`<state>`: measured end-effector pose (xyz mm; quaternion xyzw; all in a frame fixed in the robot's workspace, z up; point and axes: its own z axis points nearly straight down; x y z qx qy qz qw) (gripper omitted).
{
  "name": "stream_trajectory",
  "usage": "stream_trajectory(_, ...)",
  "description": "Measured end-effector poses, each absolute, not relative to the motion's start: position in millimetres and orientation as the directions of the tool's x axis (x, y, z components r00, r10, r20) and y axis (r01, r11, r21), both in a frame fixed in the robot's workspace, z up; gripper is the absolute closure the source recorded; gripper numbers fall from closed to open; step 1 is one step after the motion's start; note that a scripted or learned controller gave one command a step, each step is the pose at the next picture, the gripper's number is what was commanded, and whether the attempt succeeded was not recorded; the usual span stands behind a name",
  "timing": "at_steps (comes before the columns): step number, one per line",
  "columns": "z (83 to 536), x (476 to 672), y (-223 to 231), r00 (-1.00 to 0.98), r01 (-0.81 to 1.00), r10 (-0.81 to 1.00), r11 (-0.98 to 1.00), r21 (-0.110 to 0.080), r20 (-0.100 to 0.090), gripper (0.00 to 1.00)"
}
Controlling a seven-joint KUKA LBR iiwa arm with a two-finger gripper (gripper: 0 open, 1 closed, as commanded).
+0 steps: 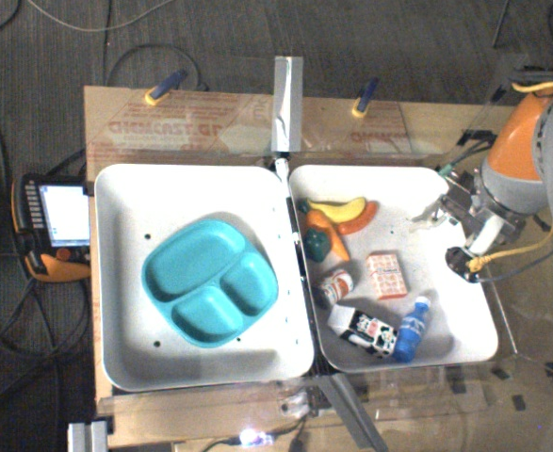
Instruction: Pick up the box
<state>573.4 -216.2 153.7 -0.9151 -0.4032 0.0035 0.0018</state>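
Right bin (464, 342) on the tabletop held the box (386, 275), lying flat mid-bin, well clear of the gripper (443, 217) at the far rim. Couldn't tell its state. Box looked light, stiff cardboard; I'd pinch across the short sides.

We see a small box (386, 276) lying in the right bin (464, 347) among a banana (337, 207), a can (336, 285) and a blue bottle (411, 328). The gripper (443, 212) hangs over that bin's right rim, while a teal tray (210, 281) fills the left bin (116, 347).
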Motion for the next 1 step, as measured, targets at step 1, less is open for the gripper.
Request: stream_trajectory(1,201.2,564.0,-200.1,0.698,0.716,0.716,-0.698,-0.003,-0.003,0.0)
